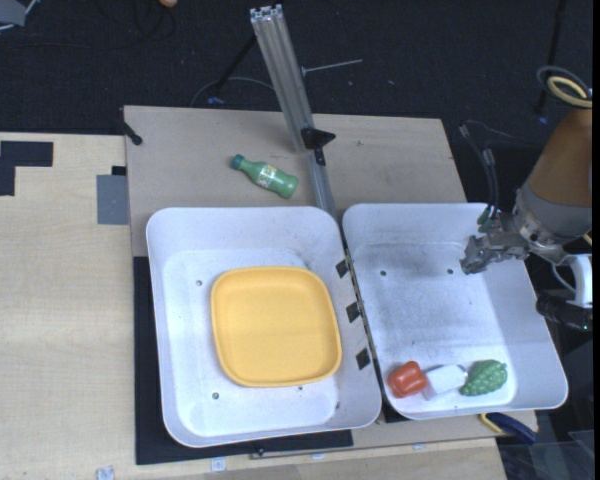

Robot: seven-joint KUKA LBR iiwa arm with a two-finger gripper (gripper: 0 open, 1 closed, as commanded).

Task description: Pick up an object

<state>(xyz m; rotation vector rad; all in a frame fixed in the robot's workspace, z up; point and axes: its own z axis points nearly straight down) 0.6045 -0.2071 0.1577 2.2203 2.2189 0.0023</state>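
Note:
Three small objects lie together at the near edge of the right bin [420, 288]: a red pepper-like piece [408, 378], a white block [444, 380] and a green bunch of grapes [484, 377]. My gripper [477, 256] hangs over the far right part of that bin, well away from the three objects, with nothing visible between its fingers. A yellow plate [275, 325] lies flat in the left bin [180, 258].
A green bottle [265, 176] lies on the bench behind the left bin. A slanted metal rail [290, 78] rises from the bench behind the gap between the bins. Black clips [354, 311] sit along the divide between the two bins.

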